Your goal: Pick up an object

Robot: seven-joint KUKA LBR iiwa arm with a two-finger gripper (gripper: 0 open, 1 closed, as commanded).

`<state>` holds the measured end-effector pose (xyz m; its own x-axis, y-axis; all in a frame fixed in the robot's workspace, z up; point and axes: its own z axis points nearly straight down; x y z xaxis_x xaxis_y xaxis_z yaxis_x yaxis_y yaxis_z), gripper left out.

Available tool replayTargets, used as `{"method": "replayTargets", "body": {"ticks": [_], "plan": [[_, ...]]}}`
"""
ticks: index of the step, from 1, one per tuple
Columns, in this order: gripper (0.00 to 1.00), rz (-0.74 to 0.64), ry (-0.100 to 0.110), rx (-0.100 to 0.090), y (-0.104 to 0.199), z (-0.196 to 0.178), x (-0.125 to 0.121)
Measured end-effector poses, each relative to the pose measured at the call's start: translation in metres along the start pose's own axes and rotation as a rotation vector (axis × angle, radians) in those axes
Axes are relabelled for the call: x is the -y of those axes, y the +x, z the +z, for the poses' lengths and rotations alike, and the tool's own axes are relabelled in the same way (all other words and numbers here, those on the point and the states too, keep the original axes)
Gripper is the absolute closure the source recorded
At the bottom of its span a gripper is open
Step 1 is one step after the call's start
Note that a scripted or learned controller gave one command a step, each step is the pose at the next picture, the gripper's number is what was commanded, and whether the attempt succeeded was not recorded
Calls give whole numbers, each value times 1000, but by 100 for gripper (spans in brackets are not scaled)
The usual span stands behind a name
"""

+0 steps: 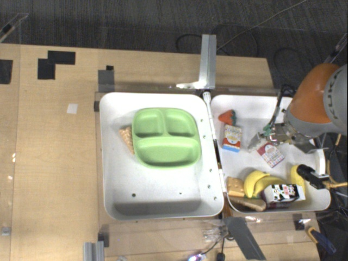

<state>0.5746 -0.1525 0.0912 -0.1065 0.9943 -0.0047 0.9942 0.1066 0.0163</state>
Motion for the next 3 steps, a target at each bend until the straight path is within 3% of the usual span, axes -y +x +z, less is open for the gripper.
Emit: {"method": "replayTargets", "body": {"ticks": [1,2,3], "plan": [[100,-2,-5,-1,2,-11,-3],[100,-23,10,-4,54,-68,-52],[100,-72,11,-5,107,-127,-9]]}}
